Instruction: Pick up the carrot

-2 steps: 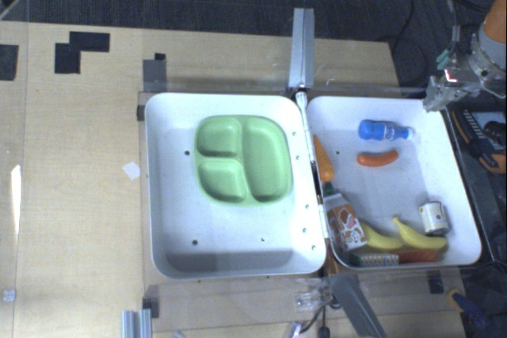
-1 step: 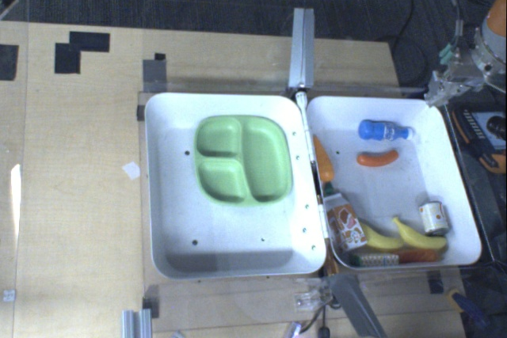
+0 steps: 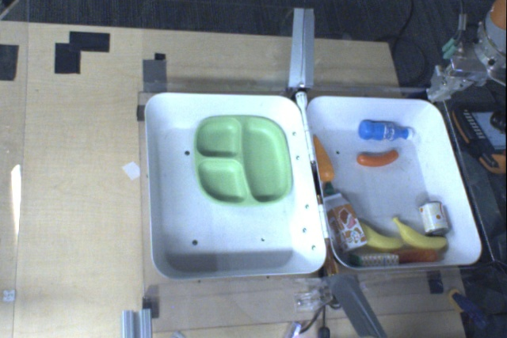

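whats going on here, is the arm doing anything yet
Not much yet. The tool sits at the upper right, outside the right bin, touching nothing. The carrot it is meant to pick up lies along that bin's left wall, untouched, with a blue bottle, a sausage, bananas and a small can nearby. The left bin holds a green divided tray.

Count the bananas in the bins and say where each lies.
2. One banana lies along the right bin's near wall, beside the snack packet. The other banana lies just right of it, by the small can. None seems hidden.
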You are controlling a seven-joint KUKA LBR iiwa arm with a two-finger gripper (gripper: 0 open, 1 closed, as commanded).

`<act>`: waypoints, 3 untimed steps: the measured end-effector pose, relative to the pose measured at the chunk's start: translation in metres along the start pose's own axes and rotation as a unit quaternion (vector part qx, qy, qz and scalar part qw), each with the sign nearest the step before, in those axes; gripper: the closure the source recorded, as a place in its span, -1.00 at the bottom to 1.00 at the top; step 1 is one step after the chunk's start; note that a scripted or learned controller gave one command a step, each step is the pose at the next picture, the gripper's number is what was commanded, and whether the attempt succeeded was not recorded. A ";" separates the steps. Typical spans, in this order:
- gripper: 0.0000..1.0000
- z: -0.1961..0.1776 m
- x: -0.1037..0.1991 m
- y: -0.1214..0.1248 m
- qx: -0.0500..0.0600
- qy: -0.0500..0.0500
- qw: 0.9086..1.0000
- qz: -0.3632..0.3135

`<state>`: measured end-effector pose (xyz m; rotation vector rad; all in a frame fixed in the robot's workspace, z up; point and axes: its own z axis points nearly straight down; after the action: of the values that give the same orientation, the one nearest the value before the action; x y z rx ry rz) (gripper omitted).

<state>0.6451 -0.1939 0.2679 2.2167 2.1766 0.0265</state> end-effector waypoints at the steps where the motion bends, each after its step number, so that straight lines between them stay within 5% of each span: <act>1: 1.00 -0.012 0.001 0.002 -0.003 -0.001 1.000 -0.003; 2: 1.00 0.057 0.029 0.022 0.016 0.005 1.000 0.018; 3: 1.00 0.044 0.030 0.025 0.013 0.004 1.000 0.015</act>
<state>0.6721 -0.1650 0.2244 2.2671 2.1605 0.0081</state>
